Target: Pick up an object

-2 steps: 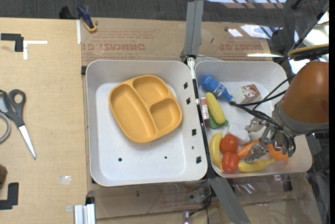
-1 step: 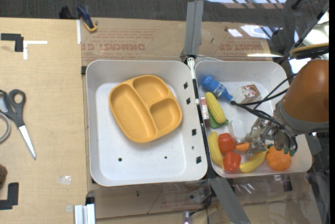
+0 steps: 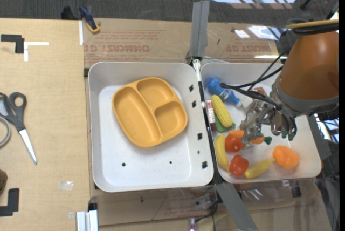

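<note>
End effector [image 3: 257, 128] is low in the right bin [image 3: 310, 170], mid-right of frame, over the toy food. Finger state: cannot tell, too much clutter and cabling around it. Below-left of it sit two red tomatoes [image 3: 233, 142], with an orange carrot [image 3: 257, 140] possibly touching the tip. Corn [image 3: 221, 110] and a blue item [image 3: 222, 90] lie to its upper left, a banana [image 3: 220, 151] along the bin's left wall, an orange [image 3: 285, 156] lower right. Left bin [image 3: 102, 170] holds a yellow plate [image 3: 149, 111]. Scissors [image 3: 19, 122] on the worktop [image 3: 48, 79], far left.
</note>
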`<state>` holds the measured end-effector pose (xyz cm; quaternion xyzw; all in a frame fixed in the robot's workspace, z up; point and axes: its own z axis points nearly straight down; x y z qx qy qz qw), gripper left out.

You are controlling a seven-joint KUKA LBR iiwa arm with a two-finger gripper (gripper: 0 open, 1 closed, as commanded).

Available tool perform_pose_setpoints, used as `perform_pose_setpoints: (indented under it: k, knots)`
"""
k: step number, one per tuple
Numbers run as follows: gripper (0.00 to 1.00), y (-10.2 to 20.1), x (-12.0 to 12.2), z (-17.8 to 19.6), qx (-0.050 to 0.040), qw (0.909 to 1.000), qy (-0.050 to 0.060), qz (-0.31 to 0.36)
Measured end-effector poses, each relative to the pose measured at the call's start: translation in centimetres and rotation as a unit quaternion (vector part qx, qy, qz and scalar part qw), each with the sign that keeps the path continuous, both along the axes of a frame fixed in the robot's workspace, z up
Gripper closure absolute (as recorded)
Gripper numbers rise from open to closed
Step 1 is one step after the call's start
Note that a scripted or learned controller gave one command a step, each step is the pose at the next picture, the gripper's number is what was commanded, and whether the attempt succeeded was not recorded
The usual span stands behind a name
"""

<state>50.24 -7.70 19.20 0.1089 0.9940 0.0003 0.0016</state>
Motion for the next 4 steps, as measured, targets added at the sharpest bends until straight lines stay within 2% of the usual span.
perform_pose_setpoints:
  k: [1,2,3,4]
  knots:
    - [0.0,0.0,0.0,0.0,-0.0002,1.0,0.0,0.0]
    - [0.0,-1.2,-0.5,-7.8,-0.0004,0.9989,-0.007,0.047]
    - [0.0,-2.6,-0.1,-8.4,-0.0032,0.9982,-0.019,0.057]
    - [0.0,-2.5,-1.1,-8.3,-0.005,0.9981,-0.022,0.058]
